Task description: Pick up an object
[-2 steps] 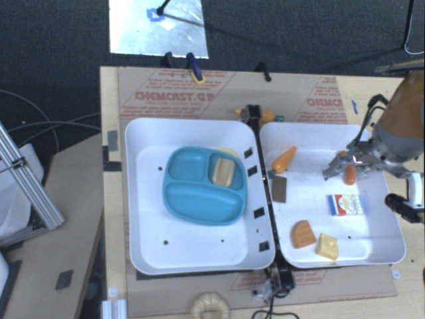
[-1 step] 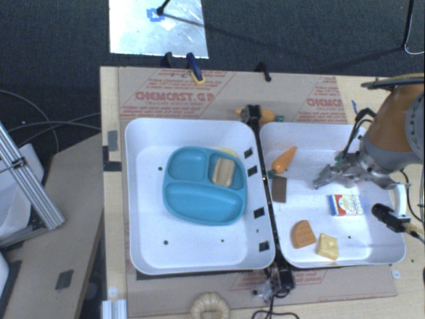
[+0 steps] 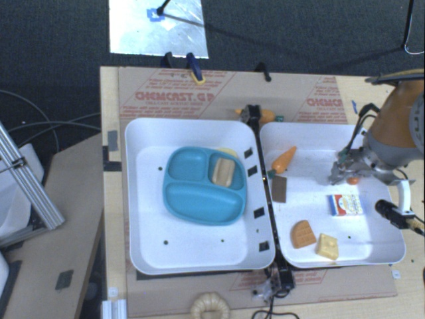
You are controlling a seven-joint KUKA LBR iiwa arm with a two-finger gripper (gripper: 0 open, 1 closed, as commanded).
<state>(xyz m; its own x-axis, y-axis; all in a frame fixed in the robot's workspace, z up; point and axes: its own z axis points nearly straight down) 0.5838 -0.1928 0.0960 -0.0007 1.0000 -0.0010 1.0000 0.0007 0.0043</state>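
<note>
Cracker [image 3: 327, 246]: nearest, pale square by the right bin's front wall; looks light, stiff and brittle, best pinched across its flat sides, with little room toward the wall.
Toast piece [image 3: 303, 233]: just left of the cracker, tan, thin and rigid; a low profile likely hard to get under.
Small box [image 3: 345, 205]: mid-bin, white and blue, probably light card; its straight parallel edges offer the surest hold, with open floor all around.
Brown block [image 3: 279, 189]: close against the divider, cramped on its left.
Gripper [image 3: 346, 169]: low over the right bin [image 3: 392, 252] beyond the box; whether it is spread or closed cannot be told.
Carrot [image 3: 283, 159]: farthest, tapered, smooth, could roll.
</note>
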